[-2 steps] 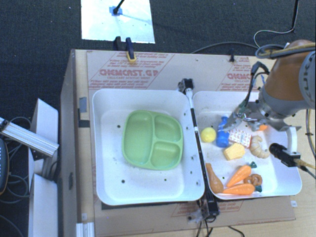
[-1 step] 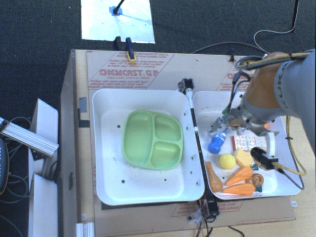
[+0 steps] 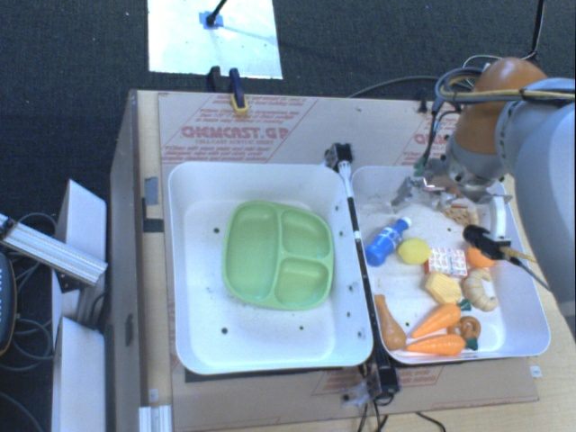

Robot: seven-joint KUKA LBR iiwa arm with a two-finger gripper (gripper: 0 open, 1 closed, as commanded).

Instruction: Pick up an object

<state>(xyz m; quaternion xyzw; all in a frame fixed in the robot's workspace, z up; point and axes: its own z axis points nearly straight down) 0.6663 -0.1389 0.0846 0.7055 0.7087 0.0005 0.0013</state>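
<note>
Bench with two white bins; gripper [image 3: 423, 185] low over right bin [image 3: 531, 331] far corner, finger state unclear. Advise: centre over blue bottle [image 3: 387, 241], descend straight.

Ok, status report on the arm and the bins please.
Gripper low over right bin's far end, nothing seen in it. Blue bottle, yellow ball, carrots loose in bin. Green plate in left bin.

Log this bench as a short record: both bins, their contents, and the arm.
left bin: holds a green divided plate
right bin: holds toy food, including a blue bottle, a yellow ball and two carrots
arm: reaches in from the right, over the right bin's far end
gripper: above the far end, nothing seen held
</note>
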